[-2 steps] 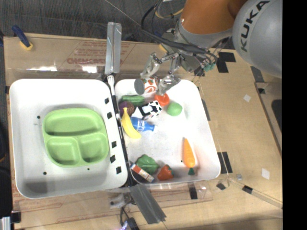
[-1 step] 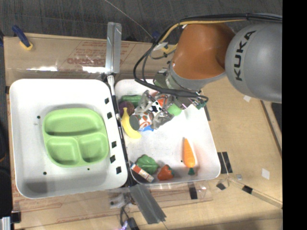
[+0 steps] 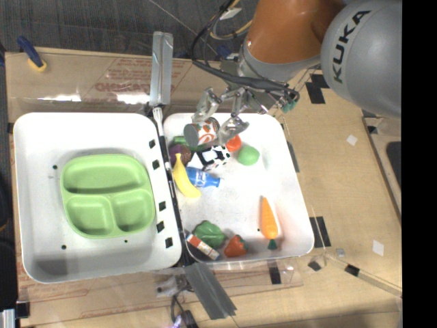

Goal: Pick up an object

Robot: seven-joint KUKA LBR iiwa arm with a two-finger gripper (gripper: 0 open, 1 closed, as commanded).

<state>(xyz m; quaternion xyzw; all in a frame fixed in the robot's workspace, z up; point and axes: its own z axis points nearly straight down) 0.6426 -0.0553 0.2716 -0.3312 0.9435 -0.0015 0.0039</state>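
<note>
From the camera view above the counter (image 3: 341, 203), I reach in from the right, and my pincer (image 3: 220, 115) hangs over the far left corner of the right bin (image 3: 287, 203). My fingers are spread apart, one tip near a small grey can (image 3: 203, 132) and the other near an orange-red ball (image 3: 233, 143). Nothing sits between them, so I am released and holding nothing.

The things I could take are all lying in the right bin. Under and just beside my pincer is a tight cluster: the can, a black-and-white cube (image 3: 212, 157), the orange-red ball, a green round piece (image 3: 248, 155), a dark purple thing (image 3: 179, 144) against the bin's left wall, a banana (image 3: 183, 178) and a blue piece (image 3: 202, 178) touching it. Well apart, toward the near right, lies a carrot (image 3: 268, 219); at the near edge sit a green vegetable (image 3: 209, 234) and a red one (image 3: 235, 246). The left bin (image 3: 34, 183) carries a green divided tray (image 3: 108, 195).

As I judge it, the pick is barely begun: I am positioned above the cluster, but no grasp is made and nothing is lifted. What is left is to settle on one piece, most likely the can or the ball, close on it and raise it clear. The crowding there could make me nudge neighbours instead.
</note>
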